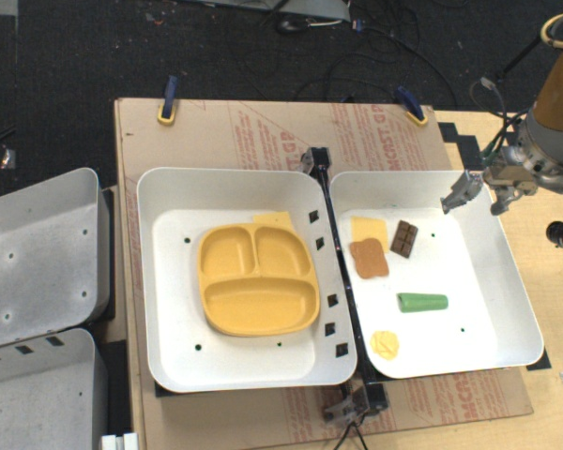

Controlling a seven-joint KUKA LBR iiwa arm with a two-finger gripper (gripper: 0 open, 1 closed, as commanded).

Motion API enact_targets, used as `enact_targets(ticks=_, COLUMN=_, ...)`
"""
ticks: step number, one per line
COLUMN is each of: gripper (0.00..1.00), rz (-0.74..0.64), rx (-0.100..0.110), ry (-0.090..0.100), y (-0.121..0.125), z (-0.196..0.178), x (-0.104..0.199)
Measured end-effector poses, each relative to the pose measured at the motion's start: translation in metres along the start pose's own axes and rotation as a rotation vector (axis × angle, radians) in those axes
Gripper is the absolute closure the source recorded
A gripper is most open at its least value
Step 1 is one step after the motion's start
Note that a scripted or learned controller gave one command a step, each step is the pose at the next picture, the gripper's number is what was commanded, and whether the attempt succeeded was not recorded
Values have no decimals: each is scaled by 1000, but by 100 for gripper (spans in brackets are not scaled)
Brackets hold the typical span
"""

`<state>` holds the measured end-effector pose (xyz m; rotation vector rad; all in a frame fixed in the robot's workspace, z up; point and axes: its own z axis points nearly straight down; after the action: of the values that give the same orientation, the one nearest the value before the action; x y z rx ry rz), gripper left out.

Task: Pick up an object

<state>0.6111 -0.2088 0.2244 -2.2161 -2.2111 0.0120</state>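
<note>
Nearest to us, along the lower edge of the right bin [507, 261], we are seeing a small yellow piece [385, 344] lying close to the divider, and just above it a green cylinder [422, 302] resting on its side in open floor. Further up we are finding a brown slab [369, 258] partly overlapping a yellow square [369, 230], with a dark chocolate-coloured bar [405, 239] just beside them.

We are watching the arm [554, 111] reaching in from the right, its wrist poised above the upper right corner of the right bin. The gripper [479, 194] is hanging over that bin's top rim, its two fingers spread apart with nothing between them, well apart from every object.

We are noting plenty of bare floor on the right half of that bin. In the left bin [159, 251] a yellow divided plate [259, 281] is taking up the middle, with a yellow wedge [274, 219] peeking out touching its upper edge. Both bins are sitting on the cardboard-covered table [225, 129].
</note>
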Motion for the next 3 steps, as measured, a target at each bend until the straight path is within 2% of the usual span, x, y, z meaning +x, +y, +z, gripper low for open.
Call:
enact_targets(ticks=1, gripper=0, rz=-4, rx=-14, ry=-3, y=3, z=-9, x=1)
enact_targets(ticks=3, gripper=0, rz=-1, rx=-10, ry=-2, y=0, z=89, x=-12)
